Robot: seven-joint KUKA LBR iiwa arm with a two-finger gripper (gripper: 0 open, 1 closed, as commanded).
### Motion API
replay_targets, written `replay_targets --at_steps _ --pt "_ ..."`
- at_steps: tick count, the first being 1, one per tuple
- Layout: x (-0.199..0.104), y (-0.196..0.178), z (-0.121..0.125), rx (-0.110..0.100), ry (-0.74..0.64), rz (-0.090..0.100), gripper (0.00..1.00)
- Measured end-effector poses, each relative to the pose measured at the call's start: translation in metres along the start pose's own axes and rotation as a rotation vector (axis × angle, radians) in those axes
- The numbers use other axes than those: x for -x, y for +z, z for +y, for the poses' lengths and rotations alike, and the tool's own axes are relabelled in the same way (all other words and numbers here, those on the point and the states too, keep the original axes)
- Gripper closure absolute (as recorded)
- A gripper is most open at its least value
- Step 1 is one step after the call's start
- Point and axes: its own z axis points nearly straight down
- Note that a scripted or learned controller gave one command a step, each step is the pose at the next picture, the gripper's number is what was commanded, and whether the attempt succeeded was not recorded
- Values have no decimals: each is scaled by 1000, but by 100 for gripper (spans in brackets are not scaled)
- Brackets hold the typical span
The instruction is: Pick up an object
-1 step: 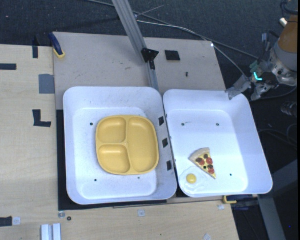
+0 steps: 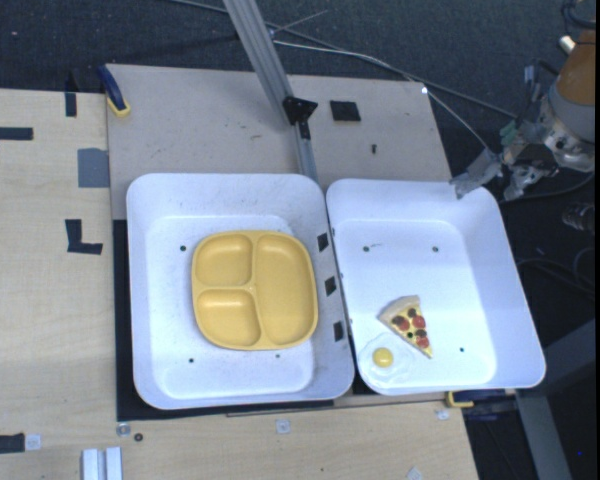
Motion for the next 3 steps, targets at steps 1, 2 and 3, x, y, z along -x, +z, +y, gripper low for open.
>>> replay_targets --at_steps 1,2,3 --pt "-7 60 5 -6 0 1 0" --pt "-9 115 -6 -6 0 1 0" --pt "-9 164 -5 3 0 -3 0"
